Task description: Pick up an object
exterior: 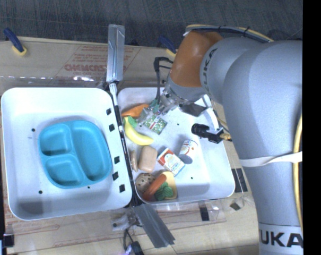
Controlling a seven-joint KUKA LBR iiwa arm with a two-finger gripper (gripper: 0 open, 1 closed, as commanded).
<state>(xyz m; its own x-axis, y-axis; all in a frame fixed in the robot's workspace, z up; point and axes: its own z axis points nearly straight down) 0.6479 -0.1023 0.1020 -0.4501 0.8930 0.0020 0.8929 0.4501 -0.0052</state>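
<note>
My gripper (pixel 161 107) reaches down into the back left part of the right bin (pixel 213 166), below the orange wrist band. Its tip is right over a small green and white packet (pixel 156 123), and whether it touches the packet is unclear. A yellow banana (pixel 136 134) lies just left of the packet, with an orange piece (pixel 135 110) behind it. Nearer the front lie a tan bread roll (pixel 147 158), a red and white carton (pixel 171 161), a small white can (pixel 189 148), a cookie (pixel 143 180) and a carrot (pixel 157 183) on green leaves.
The left bin (pixel 22 110) holds a blue divided plate (pixel 74 153). A black part of the arm (pixel 207 132) sticks out over the right bin's right side. The big grey arm covers the right side of the bench. A metal divider (pixel 115 52) stands between the bins at the back.
</note>
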